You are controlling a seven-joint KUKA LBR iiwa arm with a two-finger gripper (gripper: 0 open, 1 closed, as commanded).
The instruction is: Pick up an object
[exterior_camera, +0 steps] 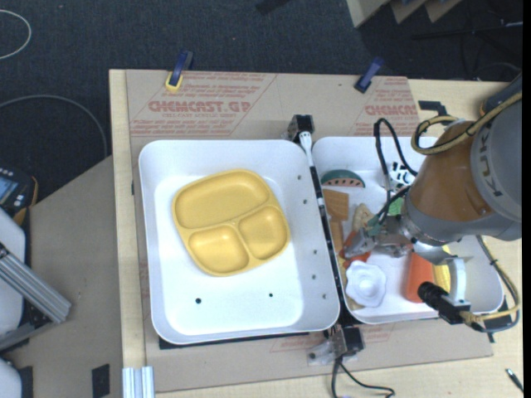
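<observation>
Objects piled in right bin (489, 293): white cup (365, 282), orange item (417, 277), watermelon-slice toy (343, 178). End effector (373, 237) sits low over the pile; grip state can't tell. Left bin (162, 247) has yellow divided tray (230, 220).

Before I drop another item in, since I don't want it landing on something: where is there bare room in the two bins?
The left bin has bare floor in front of the yellow divided plate, toward the near rim, plus a strip along its left wall. The right bin is crowded: the gripper hangs over a pile including a watermelon slice, white cup and orange item.
</observation>
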